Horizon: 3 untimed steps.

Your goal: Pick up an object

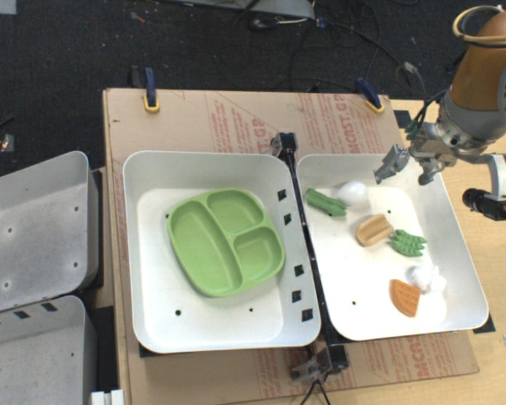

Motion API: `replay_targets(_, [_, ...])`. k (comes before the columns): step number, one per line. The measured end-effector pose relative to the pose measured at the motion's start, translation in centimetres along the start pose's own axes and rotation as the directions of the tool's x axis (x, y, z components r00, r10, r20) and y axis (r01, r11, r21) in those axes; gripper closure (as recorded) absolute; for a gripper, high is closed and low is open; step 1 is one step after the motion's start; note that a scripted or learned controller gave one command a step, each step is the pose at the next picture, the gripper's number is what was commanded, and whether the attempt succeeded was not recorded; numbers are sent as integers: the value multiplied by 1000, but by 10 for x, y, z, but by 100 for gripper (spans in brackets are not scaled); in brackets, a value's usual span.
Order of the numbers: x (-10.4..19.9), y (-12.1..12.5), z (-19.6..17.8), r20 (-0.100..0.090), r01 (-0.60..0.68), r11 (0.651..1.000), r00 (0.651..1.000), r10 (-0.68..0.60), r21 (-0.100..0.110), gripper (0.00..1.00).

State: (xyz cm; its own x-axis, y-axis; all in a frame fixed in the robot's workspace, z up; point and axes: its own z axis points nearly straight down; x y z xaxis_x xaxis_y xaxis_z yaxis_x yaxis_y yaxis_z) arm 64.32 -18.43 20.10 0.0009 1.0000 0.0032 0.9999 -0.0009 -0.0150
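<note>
My gripper (407,169) hangs open over the far edge of the right bin (455,226), with nothing between its fingers. Below and left of it lie a white ball (352,194) and a green pickle-like piece (325,202). Nearer the bin's middle rest a tan bread-like piece (374,229) and a green leafy toy (407,243). Toward the front sit an orange wedge (405,298) and a small white lump (427,278).
The left bin (143,251) holds a green divided plate (226,241). A black divider (299,234) runs between the bins. Grey metal trays (34,226) lie off the bench to the left. The arm's orange band (485,53) rises at upper right.
</note>
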Motion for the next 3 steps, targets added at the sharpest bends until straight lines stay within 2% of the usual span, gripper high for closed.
replay_targets(1, [0,2,-7,2,3,1000,1000,-2,-10,0])
replay_targets(2, [7,9,55,1,5,1000,1000,-5,-6,0])
replay_targets(3, [8,10,109,3,5,1000,1000,-5,-11,0])
